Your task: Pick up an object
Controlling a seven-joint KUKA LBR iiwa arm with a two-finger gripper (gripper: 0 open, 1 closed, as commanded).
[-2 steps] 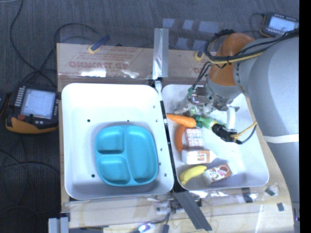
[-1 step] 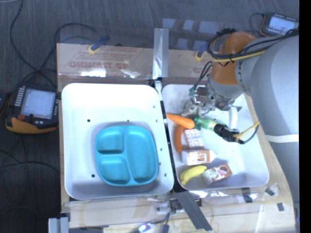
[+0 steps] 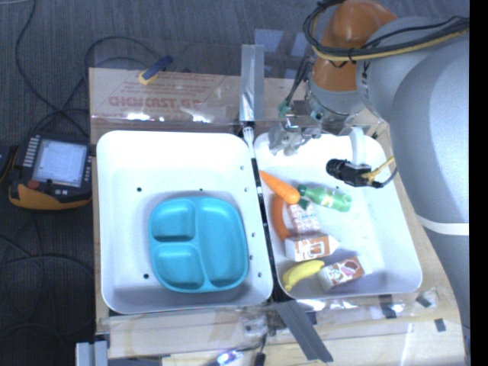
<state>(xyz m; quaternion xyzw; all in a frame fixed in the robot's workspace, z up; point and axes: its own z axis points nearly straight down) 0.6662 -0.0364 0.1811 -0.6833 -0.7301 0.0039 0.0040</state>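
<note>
- The grey robot arm (image 3: pixel 427 90) reaches in from the right, with its orange band at the top.
- The gripper (image 3: pixel 293 138) hangs over the far end of the right bin (image 3: pixel 402 239), near the top rim.
- It is not clear if the gripper is squeezed tight or let loose. Nothing can be seen in it.
- The things to pick lie in the right bin, on the side nearer the camera than the gripper.
- An orange carrot (image 3: pixel 278 187) lies closest to the gripper, by the wall between the two bins.
- A green bottle (image 3: pixel 326 197) lies on its side, just beside the carrot.
- Below them is a small packet (image 3: pixel 303 219), then a brown box (image 3: pixel 311 247).
- A yellow banana (image 3: pixel 301 273) and a little carton (image 3: pixel 341 272) lie side by side at the near end.
- The left bin (image 3: pixel 122 158) holds a blue plate (image 3: pixel 200 242) with three parts.
- A hand controller with a screen (image 3: pixel 49 170) lies on the floor to the left of the bins.
</note>
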